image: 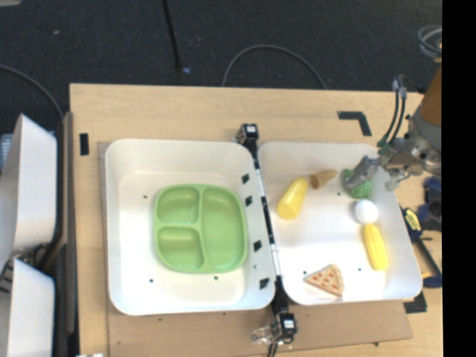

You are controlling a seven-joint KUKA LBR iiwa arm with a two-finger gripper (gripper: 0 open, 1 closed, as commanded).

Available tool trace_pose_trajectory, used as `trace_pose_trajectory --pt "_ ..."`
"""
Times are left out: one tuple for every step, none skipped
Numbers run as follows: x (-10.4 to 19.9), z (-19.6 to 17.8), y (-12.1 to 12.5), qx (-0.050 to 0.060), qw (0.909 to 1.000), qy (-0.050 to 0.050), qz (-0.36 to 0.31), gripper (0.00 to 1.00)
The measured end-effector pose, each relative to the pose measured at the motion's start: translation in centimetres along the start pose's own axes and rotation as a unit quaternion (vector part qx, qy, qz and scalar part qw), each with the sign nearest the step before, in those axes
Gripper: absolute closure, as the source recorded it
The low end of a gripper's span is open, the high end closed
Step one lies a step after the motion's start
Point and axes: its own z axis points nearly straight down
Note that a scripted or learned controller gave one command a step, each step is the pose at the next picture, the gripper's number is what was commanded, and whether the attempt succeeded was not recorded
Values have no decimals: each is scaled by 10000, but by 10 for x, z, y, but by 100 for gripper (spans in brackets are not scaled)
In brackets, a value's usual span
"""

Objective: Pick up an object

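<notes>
The gripper [362, 175] sits low over a small green toy [362, 187] at the far right of the right bin [297, 288], its grip state unclear, and that toy looks light, hard and slippery, best pinched across its middle.

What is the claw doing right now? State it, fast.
Claw: down in the right bin at the green object; open or closed cannot be told, nor whether it holds anything.

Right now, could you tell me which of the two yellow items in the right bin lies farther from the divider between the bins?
The yellow corn cob, beside the white ball; the yellow bottle lies nearer the divider.
</notes>
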Motion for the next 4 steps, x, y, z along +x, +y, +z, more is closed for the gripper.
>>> trace_pose_trajectory --pt "1 -7 2 -61 10000 -9 -15 0" --pt "-10 41 6 -44 10000 -16 -9 0" --pt "-11 103 1 -35 10000 -11 -7 0" --pt "-5 121 6 -82 9999 44 -43 0"
